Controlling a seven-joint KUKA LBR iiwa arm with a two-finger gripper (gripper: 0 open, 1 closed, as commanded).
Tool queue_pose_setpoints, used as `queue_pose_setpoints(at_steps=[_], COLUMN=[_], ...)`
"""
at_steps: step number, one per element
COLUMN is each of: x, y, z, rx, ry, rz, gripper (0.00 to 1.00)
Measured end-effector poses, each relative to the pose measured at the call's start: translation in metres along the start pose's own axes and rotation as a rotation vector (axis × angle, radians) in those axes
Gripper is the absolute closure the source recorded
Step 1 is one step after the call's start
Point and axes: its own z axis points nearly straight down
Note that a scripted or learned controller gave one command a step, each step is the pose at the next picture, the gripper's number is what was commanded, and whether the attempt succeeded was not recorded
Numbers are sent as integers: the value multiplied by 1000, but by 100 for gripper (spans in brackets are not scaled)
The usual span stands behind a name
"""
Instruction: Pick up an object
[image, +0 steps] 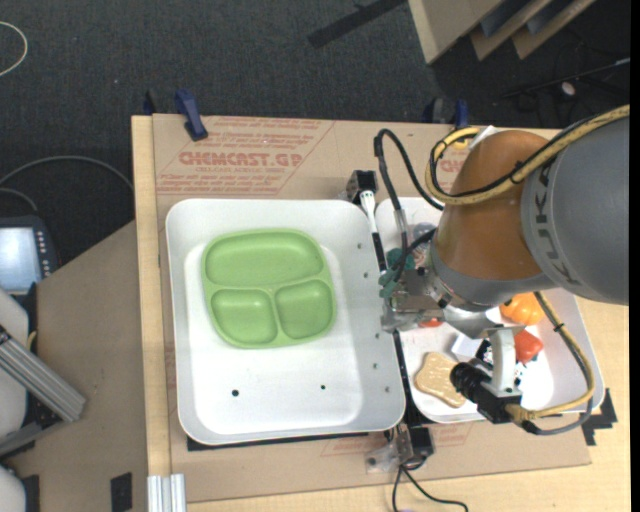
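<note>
Two white bins sit side by side on the desk (250, 150). Left bin (190, 330) holds a green divided plate (268, 287), lying flat toward its far half. Arm (560, 215) reaches in from the right and covers most of the right bin (570, 390). Gripper (408, 300) hangs low at that bin's left edge. Right bin contents visible: tan cracker-shaped piece (437, 378) near the front, orange item (520, 312) and red item (528, 345) just beside the wrist.

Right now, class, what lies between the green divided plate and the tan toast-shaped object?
In the camera view, bare white floor of the left bin and both bins' adjoining rims separate the green divided plate from the tan toast-shaped object.
</note>
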Motion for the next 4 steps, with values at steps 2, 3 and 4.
queue_pose_setpoints(at_steps=[2, 3, 4], x=[112, 107, 108], y=[2, 2, 2], z=[-197, -204, -214], rx=[-5, -1, -3], ry=[2, -2, -2], rz=[-2, 6, 5], gripper=[100, 100, 100])
